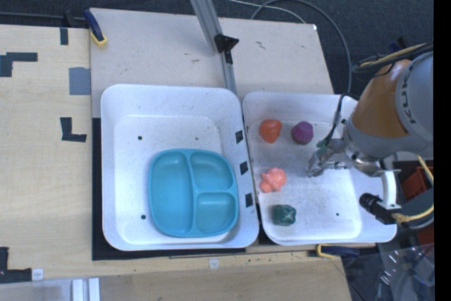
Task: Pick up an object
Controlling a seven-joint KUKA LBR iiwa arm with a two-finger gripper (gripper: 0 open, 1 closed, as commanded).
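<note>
Where the pincer [315,167] hangs, the pink object [273,180] lies just left

Grey arm [416,99] with orange band [377,106], black cables.

You're looking down on two white bins side by side. The left bin [120,151] holds a blue divided tray [192,192]. The right bin [331,218] holds an orange-red ball [270,130], a purple ball [302,132], a pink lump [273,180] and a dark green object [284,214]. The gripper [315,166] hangs over the right bin, right of the pink lump, touching nothing.
</note>
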